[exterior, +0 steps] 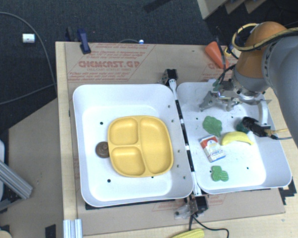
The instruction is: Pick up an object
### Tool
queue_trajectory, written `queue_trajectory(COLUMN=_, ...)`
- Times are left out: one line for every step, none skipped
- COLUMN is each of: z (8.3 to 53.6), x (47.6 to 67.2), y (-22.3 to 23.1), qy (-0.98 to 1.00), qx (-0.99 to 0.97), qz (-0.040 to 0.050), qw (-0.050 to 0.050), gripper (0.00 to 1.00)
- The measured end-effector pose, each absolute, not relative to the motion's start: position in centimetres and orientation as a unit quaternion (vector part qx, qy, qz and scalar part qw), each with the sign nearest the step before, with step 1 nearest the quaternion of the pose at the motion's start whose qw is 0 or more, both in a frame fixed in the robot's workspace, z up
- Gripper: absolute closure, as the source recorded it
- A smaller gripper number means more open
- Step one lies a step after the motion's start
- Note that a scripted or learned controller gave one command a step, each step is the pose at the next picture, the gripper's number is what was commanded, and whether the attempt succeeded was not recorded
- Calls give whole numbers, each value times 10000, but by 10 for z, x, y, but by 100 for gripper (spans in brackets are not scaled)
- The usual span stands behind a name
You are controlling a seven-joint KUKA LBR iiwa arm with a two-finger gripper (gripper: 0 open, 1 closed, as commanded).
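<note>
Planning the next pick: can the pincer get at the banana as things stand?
Probably yes. The banana lies uncovered in the right bin, apart from the small carton, with the pincer nearby.

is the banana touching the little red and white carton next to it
Apart. The camera view shows a strip of white bin floor between the banana and the red and white carton.

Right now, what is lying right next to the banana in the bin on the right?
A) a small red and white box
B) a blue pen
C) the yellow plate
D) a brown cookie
A: the small red and white box lies just beside the banana in the right bin.
</note>
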State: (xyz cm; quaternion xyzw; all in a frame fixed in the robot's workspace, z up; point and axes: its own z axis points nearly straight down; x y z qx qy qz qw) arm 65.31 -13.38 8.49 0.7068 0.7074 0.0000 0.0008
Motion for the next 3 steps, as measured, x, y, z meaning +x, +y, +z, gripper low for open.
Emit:
queue_trajectory(z=85, x=617, y=-123, qy=7070, qx=7072, qz=-4, qw=-9, gripper=0)
queue_trajectory(z=85, x=616, y=-108, qy=7074, qx=7068, qz=-4, qw=-12, gripper=0)
queue_trajectory(z=85, x=610, y=-133, qy=7069, qx=7073, qz=-8, qw=-9, gripper=0)
